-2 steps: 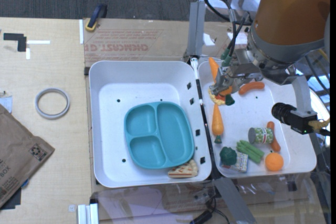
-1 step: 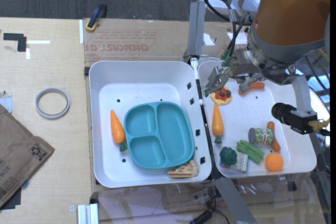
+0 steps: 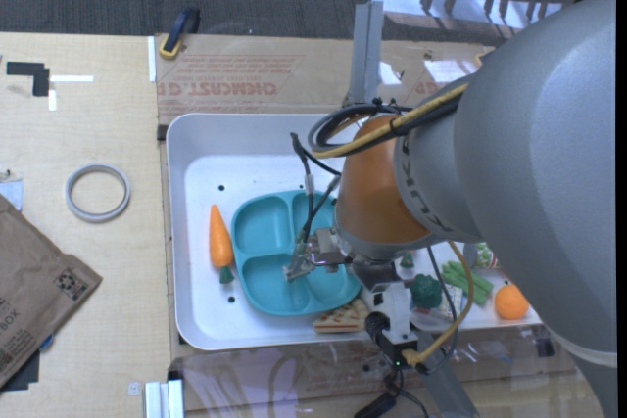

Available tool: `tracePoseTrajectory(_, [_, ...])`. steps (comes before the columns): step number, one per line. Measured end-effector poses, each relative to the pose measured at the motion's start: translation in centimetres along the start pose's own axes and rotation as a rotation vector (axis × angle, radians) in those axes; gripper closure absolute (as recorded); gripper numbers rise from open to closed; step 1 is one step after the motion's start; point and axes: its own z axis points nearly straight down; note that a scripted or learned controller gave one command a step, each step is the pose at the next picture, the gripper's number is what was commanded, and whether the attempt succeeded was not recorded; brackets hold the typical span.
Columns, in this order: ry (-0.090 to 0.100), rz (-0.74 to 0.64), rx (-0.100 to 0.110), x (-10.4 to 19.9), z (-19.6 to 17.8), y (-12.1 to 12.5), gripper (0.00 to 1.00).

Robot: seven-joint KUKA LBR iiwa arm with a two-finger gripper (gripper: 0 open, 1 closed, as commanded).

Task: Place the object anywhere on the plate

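- The grey arm with its orange band reaches in from the right and covers much of the right side of the scene
- The gripper hangs over the near right part of the teal divided plate; whether it is spread or pressed together cannot be told, and nothing can be seen between its tips
- The plate lies in the left white bin
- A toy carrot lies on the bin floor just left of the plate, close to its rim, its green end toward the near side
- A pizza slice lies at the plate's near edge
- Green toy food and an orange fruit lie to the right, past the arm
- A tape ring rests on the bench well left of the bin
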Motion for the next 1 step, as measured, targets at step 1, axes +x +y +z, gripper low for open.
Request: tracePoseTrajectory(1, [0.000,0.000,0.000,-0.02,0.00,0.00,0.00])
